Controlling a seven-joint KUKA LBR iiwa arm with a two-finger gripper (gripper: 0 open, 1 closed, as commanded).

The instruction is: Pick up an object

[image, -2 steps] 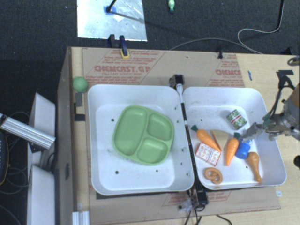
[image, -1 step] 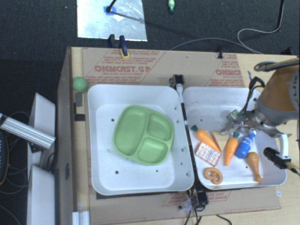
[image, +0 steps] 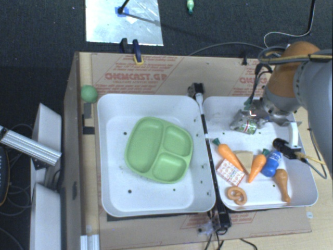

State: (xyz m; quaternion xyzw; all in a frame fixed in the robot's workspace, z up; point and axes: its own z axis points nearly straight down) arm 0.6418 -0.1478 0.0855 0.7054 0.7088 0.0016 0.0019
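2 white bins [image: 112, 155], 1 green tray [image: 158, 149], 2 carrots [image: 231, 157], 1 pretzel [image: 237, 194], 1 blue bottle [image: 271, 163], 1 green ball [image: 89, 93].

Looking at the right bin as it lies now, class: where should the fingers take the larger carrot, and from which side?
Probably at mid-body of the larger carrot, coming straight down from above. It lies flat, slanting from its green top near the divider toward the bin's middle, so the fingers should close across its width. The patterned packet and beige block sit close, leaving the upper end freer.

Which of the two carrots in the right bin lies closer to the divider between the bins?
The longer carrot, lying slanted beside the divider. The shorter carrot sits farther right, next to the blue object.
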